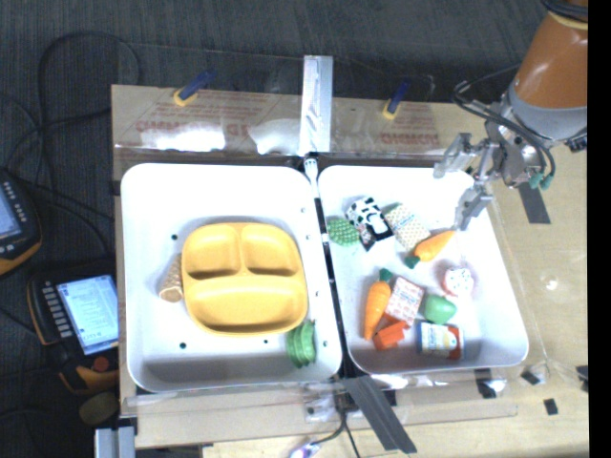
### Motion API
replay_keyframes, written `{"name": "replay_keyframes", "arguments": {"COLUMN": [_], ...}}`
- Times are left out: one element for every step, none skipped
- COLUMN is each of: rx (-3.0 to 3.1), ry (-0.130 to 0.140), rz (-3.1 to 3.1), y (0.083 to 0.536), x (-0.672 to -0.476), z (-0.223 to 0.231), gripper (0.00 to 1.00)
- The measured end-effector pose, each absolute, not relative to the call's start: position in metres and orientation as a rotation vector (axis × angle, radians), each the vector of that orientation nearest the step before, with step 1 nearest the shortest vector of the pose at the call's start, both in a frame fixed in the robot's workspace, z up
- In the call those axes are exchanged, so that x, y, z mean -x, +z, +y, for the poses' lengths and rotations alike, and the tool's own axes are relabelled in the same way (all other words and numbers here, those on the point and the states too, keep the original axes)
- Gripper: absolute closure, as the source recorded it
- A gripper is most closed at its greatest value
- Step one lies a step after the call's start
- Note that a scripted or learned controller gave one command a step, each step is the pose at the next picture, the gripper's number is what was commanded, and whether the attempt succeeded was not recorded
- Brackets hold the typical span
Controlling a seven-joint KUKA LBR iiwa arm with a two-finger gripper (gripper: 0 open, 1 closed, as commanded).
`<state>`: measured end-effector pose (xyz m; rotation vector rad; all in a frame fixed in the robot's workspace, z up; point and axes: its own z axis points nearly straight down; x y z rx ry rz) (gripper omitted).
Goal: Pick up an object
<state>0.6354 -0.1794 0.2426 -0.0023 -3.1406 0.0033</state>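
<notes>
At the near edge of the right bin (511,346) stands a small jar (439,339) with a red and white label. Just left of it lies a little red piece (389,335), and a green round toy (439,307) sits just behind the jar. A carrot (376,301) lies beside a pink and white box (405,299), touching it. Farther back and to the right is a round pink and white toy (459,281).

In the left bin (143,351), a green toy (302,343) sits at the near right corner, against the edge of a big yellow tray (244,275) with three parts. A tan cone (172,281) peeks out from the tray's left side.

Going farther back in the right bin, a second orange carrot (433,245) lies tilted, with its thick end pointing up to the right. Left of it is a box with dots (406,224), then a black and white cow toy (367,218), then a green leafy toy (341,230) by the wall between the bins.

The claw (474,184) hangs over the far right part of the right bin. Its fingers are spread apart and nothing is between them. The second carrot is the closest toy to it, lying just below and a bit left of the lower fingertip, not touching.
</notes>
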Motion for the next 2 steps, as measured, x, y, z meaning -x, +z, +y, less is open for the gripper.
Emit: {"name": "replay_keyframes", "arguments": {"rx": [-0.328, -0.263], "ry": [0.008, 0.004], "rz": [-3.136, -3.142], "y": [0.104, 0.089], "x": [-0.620, -0.598], "z": [-0.173, -0.129], "gripper": [0.00, 0.00]}}
